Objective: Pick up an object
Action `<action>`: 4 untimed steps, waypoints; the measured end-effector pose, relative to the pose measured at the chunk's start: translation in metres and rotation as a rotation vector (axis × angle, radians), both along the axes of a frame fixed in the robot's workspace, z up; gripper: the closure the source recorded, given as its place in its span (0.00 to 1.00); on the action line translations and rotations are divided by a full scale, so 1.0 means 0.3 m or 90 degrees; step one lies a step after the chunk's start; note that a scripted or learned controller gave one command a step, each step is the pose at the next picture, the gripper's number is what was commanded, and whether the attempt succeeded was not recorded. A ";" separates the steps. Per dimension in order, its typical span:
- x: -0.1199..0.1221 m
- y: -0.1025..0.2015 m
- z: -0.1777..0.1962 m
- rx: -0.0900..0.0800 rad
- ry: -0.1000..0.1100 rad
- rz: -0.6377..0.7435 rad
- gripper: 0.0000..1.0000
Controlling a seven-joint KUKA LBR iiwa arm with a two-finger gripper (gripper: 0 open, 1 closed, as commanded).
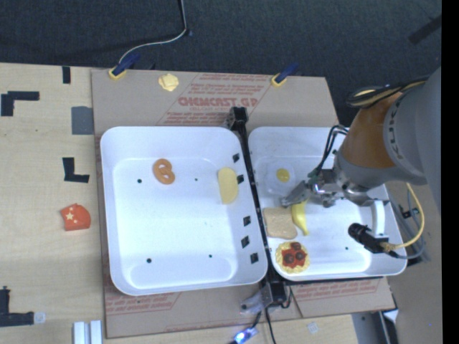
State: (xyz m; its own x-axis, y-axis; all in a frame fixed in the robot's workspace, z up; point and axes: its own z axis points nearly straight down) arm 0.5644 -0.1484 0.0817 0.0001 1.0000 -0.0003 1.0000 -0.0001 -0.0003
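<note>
The gripper (295,201) sits low in the right bin (358,264), just above the banana (300,218); whether it is open or closed cannot be told, since the wrist blurs into it. The toast slice (279,223) touches the banana's left side, with the small pizza (292,257) below.

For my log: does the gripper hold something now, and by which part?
It cannot be told. The gripper is right above the banana in the right bin, touching or nearly so, but no hold is visible.
</note>
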 end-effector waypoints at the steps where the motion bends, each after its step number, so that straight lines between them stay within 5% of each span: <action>1: 0.003 0.002 0.049 0.000 -0.003 0.001 1.00; 2: -0.175 0.107 0.212 0.002 0.002 0.001 1.00; 3: -0.083 0.394 0.426 0.002 -0.003 0.007 1.00; 4: -0.188 0.460 0.423 0.001 0.003 0.002 1.00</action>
State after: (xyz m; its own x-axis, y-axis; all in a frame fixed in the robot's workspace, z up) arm 0.5080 -0.0104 0.2087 -0.0025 1.0000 0.0007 1.0000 0.0025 -0.0046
